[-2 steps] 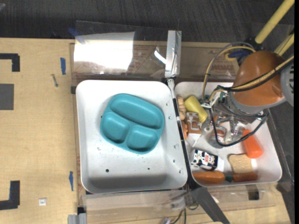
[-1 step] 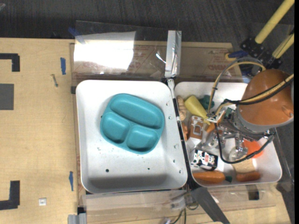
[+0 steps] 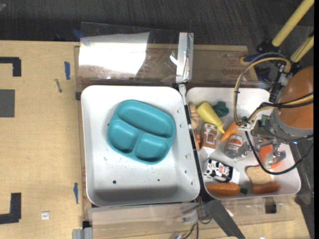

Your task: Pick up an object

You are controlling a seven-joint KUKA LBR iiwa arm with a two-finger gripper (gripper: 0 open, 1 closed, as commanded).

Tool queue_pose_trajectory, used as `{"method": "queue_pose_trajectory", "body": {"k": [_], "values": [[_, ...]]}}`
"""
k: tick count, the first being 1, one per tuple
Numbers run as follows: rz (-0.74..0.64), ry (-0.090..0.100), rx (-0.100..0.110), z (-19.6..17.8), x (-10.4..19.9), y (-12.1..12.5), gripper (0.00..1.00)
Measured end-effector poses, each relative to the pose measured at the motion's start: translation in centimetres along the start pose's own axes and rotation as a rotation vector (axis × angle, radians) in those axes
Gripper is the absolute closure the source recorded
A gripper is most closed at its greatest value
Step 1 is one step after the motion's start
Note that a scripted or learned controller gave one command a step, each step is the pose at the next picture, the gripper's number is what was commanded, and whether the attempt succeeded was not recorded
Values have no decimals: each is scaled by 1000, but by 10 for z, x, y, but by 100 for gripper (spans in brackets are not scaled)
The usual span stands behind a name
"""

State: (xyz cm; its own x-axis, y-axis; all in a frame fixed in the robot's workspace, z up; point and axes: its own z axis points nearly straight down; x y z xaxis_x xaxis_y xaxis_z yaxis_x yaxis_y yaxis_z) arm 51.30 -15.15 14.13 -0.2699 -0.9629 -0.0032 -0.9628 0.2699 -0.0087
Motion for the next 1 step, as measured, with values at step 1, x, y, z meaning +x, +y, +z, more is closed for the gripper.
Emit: {"method": "queue_pose_trajectory", "body": {"k": [1], "values": [[-209,-1,0,54,-44,-93,0]]}}
